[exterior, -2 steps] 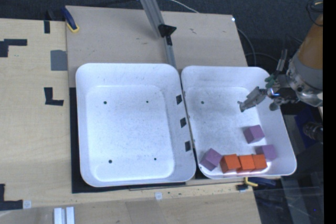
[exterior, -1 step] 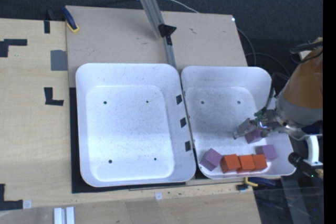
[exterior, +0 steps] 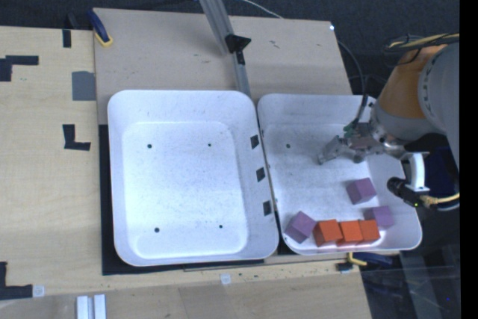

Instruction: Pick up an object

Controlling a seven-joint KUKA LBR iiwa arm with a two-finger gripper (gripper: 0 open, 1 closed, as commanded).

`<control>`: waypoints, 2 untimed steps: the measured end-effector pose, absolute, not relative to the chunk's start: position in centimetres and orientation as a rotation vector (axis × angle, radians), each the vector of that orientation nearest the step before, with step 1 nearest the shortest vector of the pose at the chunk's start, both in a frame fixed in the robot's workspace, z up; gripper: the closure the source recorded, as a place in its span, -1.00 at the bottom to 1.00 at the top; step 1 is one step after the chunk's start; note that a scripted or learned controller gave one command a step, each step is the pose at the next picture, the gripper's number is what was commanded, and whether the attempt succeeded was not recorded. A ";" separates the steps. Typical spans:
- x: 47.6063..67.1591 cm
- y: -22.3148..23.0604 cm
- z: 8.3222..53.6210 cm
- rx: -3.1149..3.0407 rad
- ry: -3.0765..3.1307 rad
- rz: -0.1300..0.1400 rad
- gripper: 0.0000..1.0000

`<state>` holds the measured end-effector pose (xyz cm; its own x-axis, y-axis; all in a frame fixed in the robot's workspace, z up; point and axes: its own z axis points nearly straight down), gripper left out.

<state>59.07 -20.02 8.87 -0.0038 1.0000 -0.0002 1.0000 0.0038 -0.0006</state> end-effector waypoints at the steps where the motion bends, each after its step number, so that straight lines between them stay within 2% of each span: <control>1: 63.7 -14.5 12.1 -2.214 -2.231 -0.006 -1.00; 2: 68.1 -18.8 9.0 -2.216 -2.217 0.008 -1.00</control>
